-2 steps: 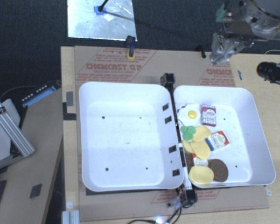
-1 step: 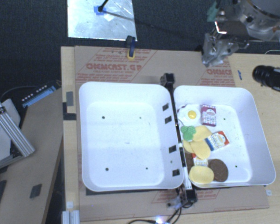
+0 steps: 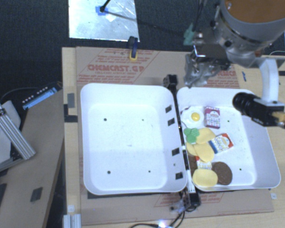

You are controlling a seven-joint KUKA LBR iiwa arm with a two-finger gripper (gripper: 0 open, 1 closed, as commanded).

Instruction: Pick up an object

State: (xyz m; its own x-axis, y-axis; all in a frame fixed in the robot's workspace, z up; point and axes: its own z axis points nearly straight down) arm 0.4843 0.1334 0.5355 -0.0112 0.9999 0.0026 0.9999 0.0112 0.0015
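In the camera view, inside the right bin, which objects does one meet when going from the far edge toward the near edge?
Fried egg and small red packet, about level with each other → green piece → white packet with red and blue print → round brown patty, beside a yellow round piece.

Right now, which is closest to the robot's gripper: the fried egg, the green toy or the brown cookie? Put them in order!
From the gripper above the right bin's far edge:
1. Fried egg, at the far end of the pile.
2. Green toy, mid-pile by the divider.
3. Brown cookie, at the bin's near end.
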